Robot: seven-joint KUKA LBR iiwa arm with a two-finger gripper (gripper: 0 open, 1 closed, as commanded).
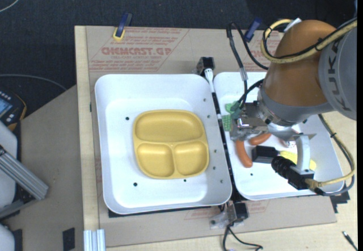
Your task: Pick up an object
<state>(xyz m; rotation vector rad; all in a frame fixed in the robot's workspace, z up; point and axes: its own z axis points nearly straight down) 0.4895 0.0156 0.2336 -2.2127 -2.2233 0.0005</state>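
In the right bin (266, 187) several small objects lie under the arm. An orange sausage-shaped piece (244, 154) lies near the bin's left wall, with a second orange piece (261, 138) just right of it. A green item (231, 111) sits further back by the same wall. Under the black cabling at the front right, a yellow item (288, 157) peeks out. My gripper (253, 129) hangs low over the orange pieces, mostly hidden by the orange wrist band and grey wrist. I cannot see anything held.
The left bin (113, 130) holds a yellow divided plate (170, 143). A black cable and connector (289, 173) trail from the wrist across the right bin's front. A divider with a black clip (206, 66) separates the bins.
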